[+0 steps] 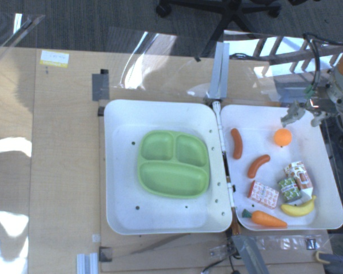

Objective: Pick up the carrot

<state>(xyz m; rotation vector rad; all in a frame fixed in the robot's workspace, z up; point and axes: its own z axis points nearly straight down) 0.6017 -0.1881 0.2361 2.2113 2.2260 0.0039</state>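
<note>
The carrot (266, 218), orange with a green top at its left end, lies along the front edge of the right bin (248, 121). My gripper (302, 117) hovers over that bin's far right corner, well away from the carrot. Its fingers are spread apart with nothing between them, and an orange ball-like fruit (282, 137) sits just below and to the left of them.
The right bin also holds two red sausages (236, 143) (258, 165), a red-and-white carton (264, 193), green-and-white cartons (294, 181) and a banana (299, 208) close to the carrot's right end. A green divided plate (174, 163) lies in the left bin (120, 210).
</note>
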